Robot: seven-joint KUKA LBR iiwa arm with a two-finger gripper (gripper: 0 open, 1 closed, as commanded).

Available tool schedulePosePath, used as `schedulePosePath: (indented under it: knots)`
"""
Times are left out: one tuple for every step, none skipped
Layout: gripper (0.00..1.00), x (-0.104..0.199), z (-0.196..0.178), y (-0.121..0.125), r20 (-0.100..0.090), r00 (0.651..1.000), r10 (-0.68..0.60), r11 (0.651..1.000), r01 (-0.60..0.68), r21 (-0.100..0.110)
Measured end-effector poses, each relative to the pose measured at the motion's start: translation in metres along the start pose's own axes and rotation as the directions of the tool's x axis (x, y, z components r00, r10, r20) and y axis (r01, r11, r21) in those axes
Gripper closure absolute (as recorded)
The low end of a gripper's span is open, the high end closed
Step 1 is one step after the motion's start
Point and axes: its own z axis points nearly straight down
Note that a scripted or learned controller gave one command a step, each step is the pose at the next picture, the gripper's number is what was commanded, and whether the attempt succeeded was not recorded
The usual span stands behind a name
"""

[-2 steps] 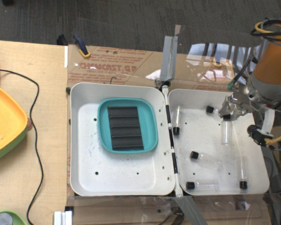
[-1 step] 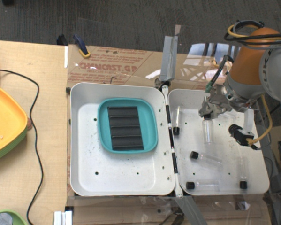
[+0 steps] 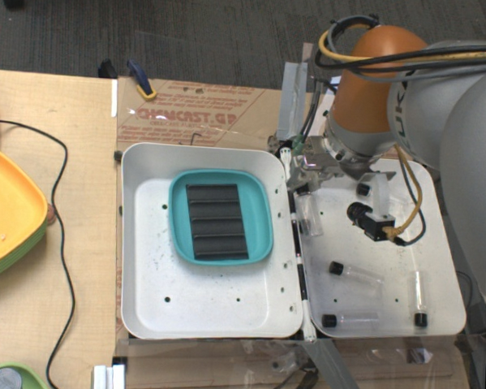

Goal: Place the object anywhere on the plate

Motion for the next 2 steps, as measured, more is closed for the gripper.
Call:
schedulePosePath:
  knots:
    - [1.0,0.0665,-0.0001,-0.031,0.0,1.0,-0.02,1.0,0.02,0.001]
    - [0.0,0.066,-0.0002,-0.0309,0.0,1.0,-0.019,1.0,0.019,0.001]
